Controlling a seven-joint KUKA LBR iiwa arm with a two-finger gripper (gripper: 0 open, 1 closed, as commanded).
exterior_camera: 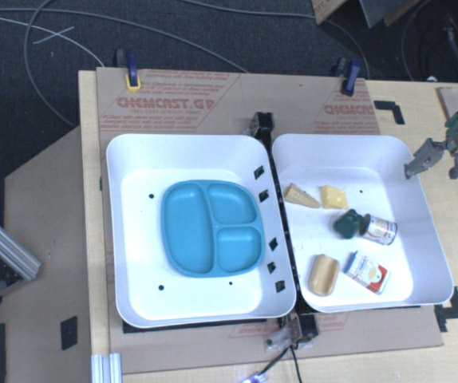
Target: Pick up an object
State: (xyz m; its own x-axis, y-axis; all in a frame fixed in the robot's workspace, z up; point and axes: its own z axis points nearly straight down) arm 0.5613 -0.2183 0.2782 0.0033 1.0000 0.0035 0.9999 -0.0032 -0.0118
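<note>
smooth glossy plastic blue tray (211, 227), matt white bins (130, 286), shiny metal can (379, 230)

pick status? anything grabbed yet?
Done: nothing. The tan wedge, yellow block, green piece, small can, tan roll and red-and-white packet all lie in the right bin. In hand: nothing visible; the gripper sits at the bin's far right edge. Left: reach in, grasp one item, lift it.

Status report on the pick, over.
Gripper at right bin's far right edge, holding nothing. Can, cheese wedges, green item lie untouched in the bin. Nothing in the way.
</note>
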